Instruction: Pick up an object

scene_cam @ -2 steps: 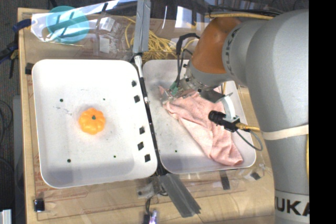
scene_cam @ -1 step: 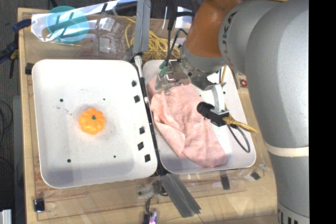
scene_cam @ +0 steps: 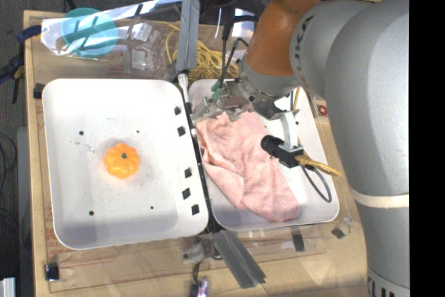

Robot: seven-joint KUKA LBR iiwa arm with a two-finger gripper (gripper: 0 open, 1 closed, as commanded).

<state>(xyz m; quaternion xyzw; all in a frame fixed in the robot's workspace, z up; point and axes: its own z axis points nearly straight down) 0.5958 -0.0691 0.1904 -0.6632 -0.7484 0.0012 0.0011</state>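
On my feed, the far left shows the wooden bench [scene_cam: 33, 73] and, along its back edge, a clear plastic bag [scene_cam: 139, 24] with something light blue [scene_cam: 87, 31] inside it. In front of that sits the left bin [scene_cam: 76, 198]. One small orange, pumpkin-shaped toy [scene_cam: 122, 160] lies in it, a little left of the bin's middle, well apart from every wall and with nothing touching it.

Past the divider between the bins, a tangle of yellow cable [scene_cam: 204, 62] lies on the bench behind the right bin [scene_cam: 325, 211]. A crumpled pink cloth [scene_cam: 243, 167] lies in that bin, running from the upper left corner down toward the front wall and covering most of the floor on the left side.

The gripper [scene_cam: 212, 106] is at the back left corner of the right bin, right at the cloth's upper edge and close to the divider. From this angle I cannot tell whether it is open or closed, or whether it has hold of the cloth. The grey arm [scene_cam: 361, 94] with its orange band [scene_cam: 278, 38] comes in from the right.
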